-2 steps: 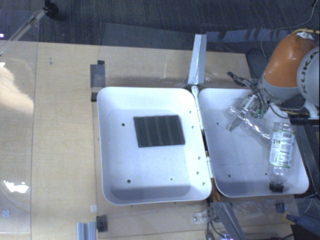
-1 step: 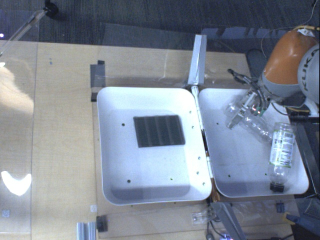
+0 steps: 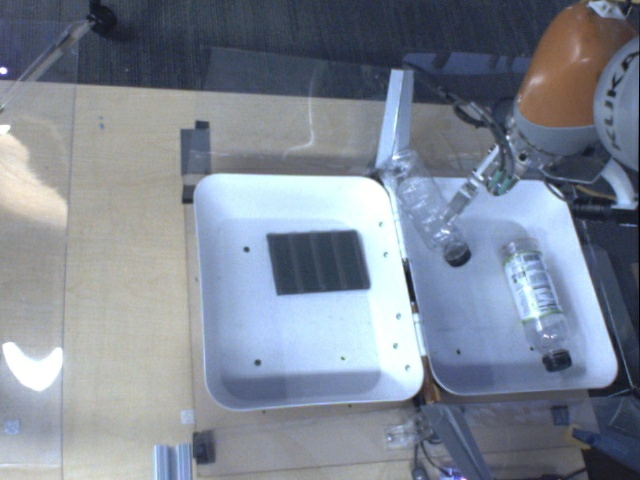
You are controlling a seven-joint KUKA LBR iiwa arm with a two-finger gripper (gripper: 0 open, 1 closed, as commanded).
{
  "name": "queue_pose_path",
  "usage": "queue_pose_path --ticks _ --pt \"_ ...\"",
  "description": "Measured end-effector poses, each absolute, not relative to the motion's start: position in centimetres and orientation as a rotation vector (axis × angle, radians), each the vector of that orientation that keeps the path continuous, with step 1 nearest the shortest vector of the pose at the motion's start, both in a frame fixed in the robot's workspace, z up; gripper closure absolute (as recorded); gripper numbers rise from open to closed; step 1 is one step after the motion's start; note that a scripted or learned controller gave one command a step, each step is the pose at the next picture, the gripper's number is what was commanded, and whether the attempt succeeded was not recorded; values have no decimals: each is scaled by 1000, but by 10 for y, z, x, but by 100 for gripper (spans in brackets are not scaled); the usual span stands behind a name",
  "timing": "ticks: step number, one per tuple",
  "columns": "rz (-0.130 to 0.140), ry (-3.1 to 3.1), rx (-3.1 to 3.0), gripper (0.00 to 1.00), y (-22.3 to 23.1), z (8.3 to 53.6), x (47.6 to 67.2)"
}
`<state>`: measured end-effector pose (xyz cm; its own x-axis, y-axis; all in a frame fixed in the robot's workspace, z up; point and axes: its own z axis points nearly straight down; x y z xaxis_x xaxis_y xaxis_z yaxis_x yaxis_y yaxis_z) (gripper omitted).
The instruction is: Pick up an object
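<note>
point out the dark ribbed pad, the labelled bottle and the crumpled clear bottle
dark ribbed pad (image 3: 318, 262), camera view, on its middle ridges
labelled bottle (image 3: 531, 286), camera view, on its label
crumpled clear bottle (image 3: 424, 208), camera view, on its clear body

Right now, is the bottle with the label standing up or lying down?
Lying down. The labelled bottle rests on its side on the right bin's floor, its dark cap pointing toward the bin's near corner.

Left bin (image 3: 215, 298): you have one ribbed pad (image 3: 318, 262), centre. Right bin (image 3: 590, 368): one bottle (image 3: 535, 298) lower right, another bottle (image 3: 425, 208) upper left.
</note>
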<state>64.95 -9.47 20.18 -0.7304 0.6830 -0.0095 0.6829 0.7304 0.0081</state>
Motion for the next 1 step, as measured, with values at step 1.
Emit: queue_pose_path --ticks 1 --pt "6 2936 1092 100 -40 222 666"
